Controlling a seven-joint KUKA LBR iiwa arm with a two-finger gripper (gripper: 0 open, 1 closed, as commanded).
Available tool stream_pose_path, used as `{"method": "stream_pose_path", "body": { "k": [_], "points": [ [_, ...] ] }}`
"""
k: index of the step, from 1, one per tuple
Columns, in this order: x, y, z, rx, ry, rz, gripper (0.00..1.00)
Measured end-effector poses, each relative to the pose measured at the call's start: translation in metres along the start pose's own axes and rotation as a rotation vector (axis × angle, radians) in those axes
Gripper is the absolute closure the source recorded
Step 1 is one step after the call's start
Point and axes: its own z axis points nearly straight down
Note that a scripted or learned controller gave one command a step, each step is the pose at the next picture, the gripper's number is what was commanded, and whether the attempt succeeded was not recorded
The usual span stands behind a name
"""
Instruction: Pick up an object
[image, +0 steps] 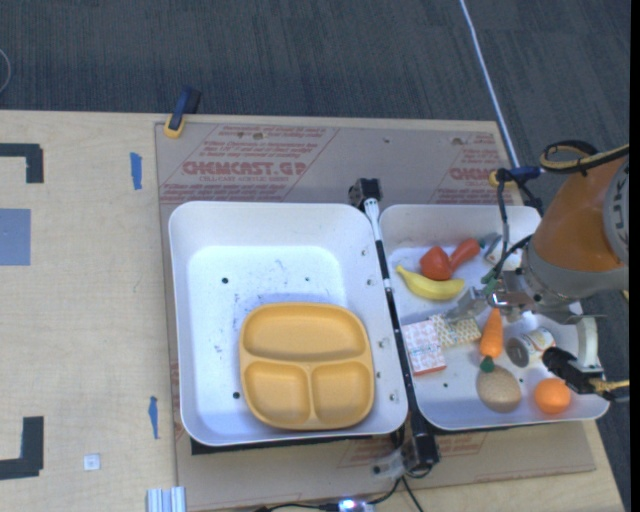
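The right bin (400, 225) holds several toy foods. A yellow banana (432, 284) lies beside a red tomato (436, 263) near the bin's middle. An orange carrot (491, 335) stands just below my gripper (495, 293), which hangs low over the bin's right half, close to the carrot's top. A brown potato (499, 390) and an orange fruit (552, 396) rest at the near edge. A patterned packet (423, 345) lies at the left wall. Nothing can be seen held.
The left bin (200, 240) holds a yellow three-compartment plate (307, 362) in its near half. The arm's orange band (585, 225) covers the right bin's far right corner. A black clip (366, 190) sits where the bins meet.
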Motion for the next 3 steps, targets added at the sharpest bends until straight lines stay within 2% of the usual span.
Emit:
{"method": "stream_pose_path", "body": {
  "k": [1, 2, 3],
  "points": [
    [0.0, 0.001, -0.01, -0.002, -0.001, 0.0, 1.0],
    [0.045, 0.029, 0.008, -0.004, -0.001, -0.002, 1.0],
    [0.045, 0.026, 0.012, 0.004, 0.0, -0.001, 0.0]
  ]
}}
